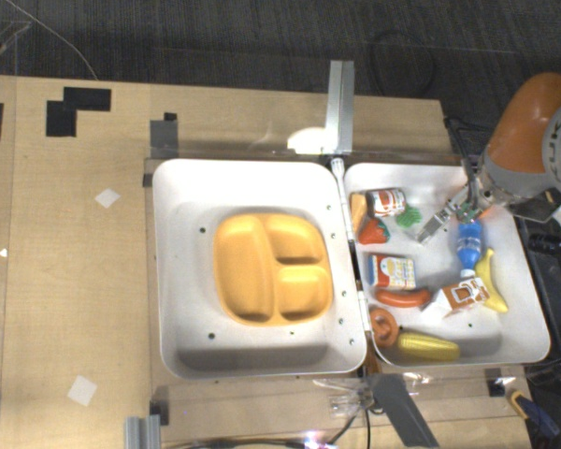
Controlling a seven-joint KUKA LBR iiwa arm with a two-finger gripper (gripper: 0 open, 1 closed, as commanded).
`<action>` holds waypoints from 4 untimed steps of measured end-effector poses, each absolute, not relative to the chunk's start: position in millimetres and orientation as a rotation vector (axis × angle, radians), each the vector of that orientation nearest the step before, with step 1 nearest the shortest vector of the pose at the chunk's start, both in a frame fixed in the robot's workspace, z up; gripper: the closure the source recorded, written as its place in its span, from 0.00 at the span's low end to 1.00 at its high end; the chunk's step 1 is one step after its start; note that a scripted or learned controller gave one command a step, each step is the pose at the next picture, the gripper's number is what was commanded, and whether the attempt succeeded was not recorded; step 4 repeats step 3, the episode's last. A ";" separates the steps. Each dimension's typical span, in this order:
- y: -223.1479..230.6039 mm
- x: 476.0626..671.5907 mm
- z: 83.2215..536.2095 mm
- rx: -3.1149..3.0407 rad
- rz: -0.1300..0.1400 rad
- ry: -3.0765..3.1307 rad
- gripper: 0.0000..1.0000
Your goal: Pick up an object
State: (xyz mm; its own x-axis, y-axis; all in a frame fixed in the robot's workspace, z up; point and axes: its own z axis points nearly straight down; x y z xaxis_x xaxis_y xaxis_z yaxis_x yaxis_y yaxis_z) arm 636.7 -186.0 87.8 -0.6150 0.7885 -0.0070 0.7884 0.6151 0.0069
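Where the grey arm [542, 148] with its orange band reaches over the right bin [533, 340], the gripper [446, 221] hangs low above the bin's upper middle, its fingers spread and nothing between them. Just beside it, on the side toward the arm, a blue bottle [468, 243] lies on the bin floor, near the fingers though whether they touch it I cannot tell. Just left of the gripper lies a small green piece [409, 218], and beyond that a red and white can [386, 201]. Further left, against the bin's wall, are an orange stick-shaped item [358, 215] and a red wedge [372, 233]. Below the gripper, toward the near edge, lie a white carton with a red label [392, 271], a red sausage-shaped toy [402, 298], an orange ring [383, 325] and a yellow squash-like toy [428, 346]. Below and toward the arm's side, a yellow banana [489, 281] lies beside a small brown and white box [464, 295]. Well apart to the gripper's left, the left bin [182, 251] holds a yellow divided tray [271, 267]. Both bins rest on the wooden surface [65, 251].
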 end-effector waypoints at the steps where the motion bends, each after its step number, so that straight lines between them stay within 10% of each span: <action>1: -203.0 589.8 88.5 1.321 0.002 2.839 0.00; 2: -205.7 664.2 89.3 1.418 -0.001 2.808 0.00; 3: -205.0 669.9 104.5 1.397 0.005 2.791 1.00; 4: -205.0 669.9 104.5 1.397 0.005 2.791 1.00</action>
